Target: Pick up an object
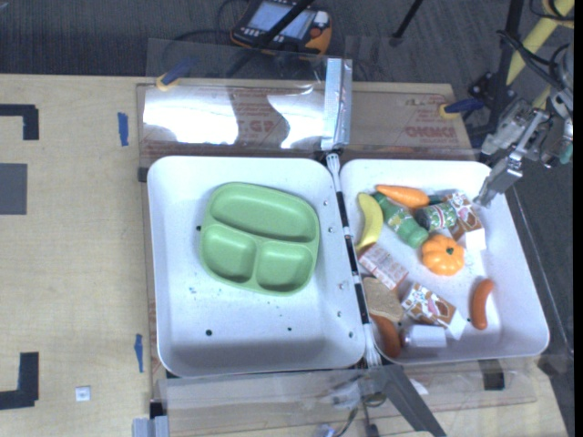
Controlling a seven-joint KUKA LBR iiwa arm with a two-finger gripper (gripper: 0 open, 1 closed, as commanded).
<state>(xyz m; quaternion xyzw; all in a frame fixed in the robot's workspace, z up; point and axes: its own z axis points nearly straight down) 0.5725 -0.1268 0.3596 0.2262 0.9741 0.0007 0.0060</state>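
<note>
While the gripper (499,177) hangs at the upper right of the frame, over the far right corner of the right bin (510,333), its state cannot be told, for it is small and blurred against the bin rim. Nothing is seen held in it. The candidate objects lie crowded in the right bin at centre right: a carrot (402,194), a banana (368,219), a green can (444,215), an orange pumpkin (443,255), a sausage (481,303) and flat snack packets (428,305). The left bin (173,271), at centre, bears a green divided plate (259,237). Likely hazards, judged from this layout: the carrot, can and pumpkin touch or nearly touch, so a descent among them may strike a neighbour and push the target aside; the round pumpkin and can may squirt out of a closing grip; the flat packets offer little to pinch; and a descent from the present spot could meet the bin wall. The sausage, lying apart, looks the safest pick.
</note>
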